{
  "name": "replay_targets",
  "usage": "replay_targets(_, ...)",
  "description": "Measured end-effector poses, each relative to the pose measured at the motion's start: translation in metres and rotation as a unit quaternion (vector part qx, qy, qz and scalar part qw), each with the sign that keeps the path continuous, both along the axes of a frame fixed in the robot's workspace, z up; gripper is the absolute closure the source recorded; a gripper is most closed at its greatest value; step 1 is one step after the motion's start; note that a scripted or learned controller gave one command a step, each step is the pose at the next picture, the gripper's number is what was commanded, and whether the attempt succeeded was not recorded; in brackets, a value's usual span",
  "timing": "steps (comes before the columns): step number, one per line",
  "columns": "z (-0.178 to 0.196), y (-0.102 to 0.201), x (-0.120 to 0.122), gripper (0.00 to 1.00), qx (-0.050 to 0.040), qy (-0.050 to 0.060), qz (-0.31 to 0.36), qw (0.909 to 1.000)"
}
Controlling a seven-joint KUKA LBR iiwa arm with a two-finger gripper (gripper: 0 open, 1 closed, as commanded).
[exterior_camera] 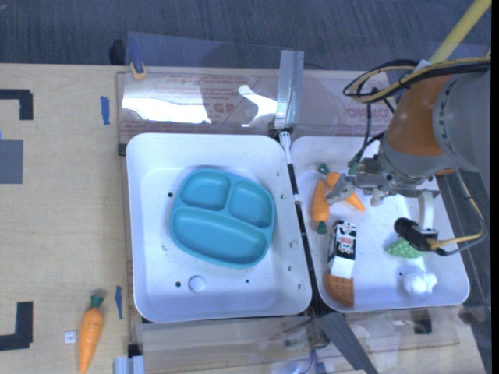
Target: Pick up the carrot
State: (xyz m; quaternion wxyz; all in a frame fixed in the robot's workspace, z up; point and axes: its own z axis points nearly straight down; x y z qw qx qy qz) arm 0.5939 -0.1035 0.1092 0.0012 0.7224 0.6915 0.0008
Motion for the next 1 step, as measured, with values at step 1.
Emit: replay_targets(1,-0.0229,-0.0020,0.0435,0.00,-0.0004,-0.001,-0.013,0.9999)
